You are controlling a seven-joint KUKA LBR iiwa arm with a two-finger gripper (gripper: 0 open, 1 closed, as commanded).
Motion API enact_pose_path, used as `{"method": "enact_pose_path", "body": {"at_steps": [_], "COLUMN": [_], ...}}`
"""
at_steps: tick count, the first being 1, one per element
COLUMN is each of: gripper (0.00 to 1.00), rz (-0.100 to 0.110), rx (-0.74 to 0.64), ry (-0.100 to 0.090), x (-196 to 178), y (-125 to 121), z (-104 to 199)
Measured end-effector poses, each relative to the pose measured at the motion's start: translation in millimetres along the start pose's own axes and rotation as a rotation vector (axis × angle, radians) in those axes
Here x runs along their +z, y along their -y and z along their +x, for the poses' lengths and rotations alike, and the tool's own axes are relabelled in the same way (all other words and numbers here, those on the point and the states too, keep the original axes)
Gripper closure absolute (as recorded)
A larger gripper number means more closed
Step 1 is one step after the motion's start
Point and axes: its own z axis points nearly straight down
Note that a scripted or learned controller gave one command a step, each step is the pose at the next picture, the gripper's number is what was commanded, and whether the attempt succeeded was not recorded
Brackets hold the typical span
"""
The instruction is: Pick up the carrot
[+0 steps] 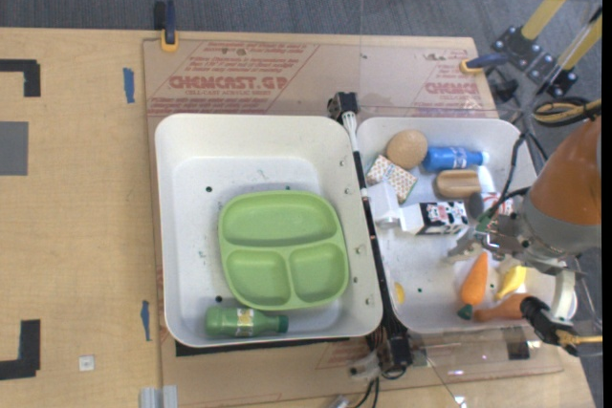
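The carrot (473, 280) lies in the lower right of the frame, inside the right-hand bin (421, 318), near that bin's lower right corner. It stands roughly on end in the picture, its orange body uppermost and a small green tip at its lower end. Just to its right sits a yellow piece (513, 279), and below both lies a second orange thing (504, 307), running sideways along the bin's lower edge.

The gripper (486, 240) hangs just above the carrot's upper end, at the end of the arm (574, 196) that comes in from the right edge of the frame. Whether its fingers are spread or closed I cannot tell, and nothing is plainly seen between them.

Higher up in the same bin are a blue bottle (454, 158), a round tan ball (406, 148), a brown block (457, 183) and a black and white carton (442, 215).

The left-hand bin (182, 205) holds a green divided plate (283, 249) in its middle, with a green bottle (245, 322) lying on its side below the plate.
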Motion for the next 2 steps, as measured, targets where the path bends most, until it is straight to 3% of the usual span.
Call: {"method": "enact_pose_path", "body": {"at_steps": [1,2], "gripper": [1.0,1.0], "rz": [-0.011,0.001], "rx": [0.003,0.14], "ry": [0.01,-0.006], "x": [-11,-137], "y": [-2,13], "z": [-3,70]}}
